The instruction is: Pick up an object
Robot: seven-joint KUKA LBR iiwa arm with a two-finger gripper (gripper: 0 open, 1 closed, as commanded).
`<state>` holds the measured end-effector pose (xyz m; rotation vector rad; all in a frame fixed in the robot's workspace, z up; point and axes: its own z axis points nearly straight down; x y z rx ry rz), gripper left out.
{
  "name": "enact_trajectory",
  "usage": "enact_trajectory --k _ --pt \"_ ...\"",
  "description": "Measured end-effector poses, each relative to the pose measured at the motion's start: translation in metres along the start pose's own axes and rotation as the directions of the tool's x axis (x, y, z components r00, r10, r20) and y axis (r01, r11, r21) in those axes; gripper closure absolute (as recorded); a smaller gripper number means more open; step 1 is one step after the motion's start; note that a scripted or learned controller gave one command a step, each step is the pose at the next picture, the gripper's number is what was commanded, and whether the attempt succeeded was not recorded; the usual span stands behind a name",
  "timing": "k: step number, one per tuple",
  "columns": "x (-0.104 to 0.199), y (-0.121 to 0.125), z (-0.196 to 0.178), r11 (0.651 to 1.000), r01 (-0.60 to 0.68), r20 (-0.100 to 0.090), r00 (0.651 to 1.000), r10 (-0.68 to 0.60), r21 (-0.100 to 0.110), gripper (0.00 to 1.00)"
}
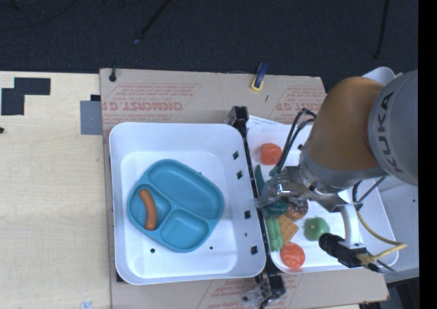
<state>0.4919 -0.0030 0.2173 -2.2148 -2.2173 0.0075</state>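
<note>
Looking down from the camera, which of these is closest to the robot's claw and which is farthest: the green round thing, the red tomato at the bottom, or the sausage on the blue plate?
Measured from the gripper:
1. Green round thing, just below and to its right in the right bin.
2. Red tomato, farther down, near that bin's lower edge.
3. Sausage, far to the left, on the blue plate in the left bin.

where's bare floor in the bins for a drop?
Left bin: bare white all around the blue divided plate, widest along its far and near walls. The plate's two compartments without the hot dog are free. Right bin: crowded with toy food under the gripper.
</note>
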Motion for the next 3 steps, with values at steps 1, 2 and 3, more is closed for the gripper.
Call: enact_trajectory --k 1,2,3 --pt "0.001 0.000 -0.017 1.000 -0.001 0.001 1.000 0.001 -0.007 1.00" --pt "0.000 0.001 0.000 1.000 -0.002 0.002 1.000 0.002 -0.002 1.00" --pt "0.003 0.010 -0.003 1.000 -0.002 0.001 1.000 0.002 -0.005 1.00"
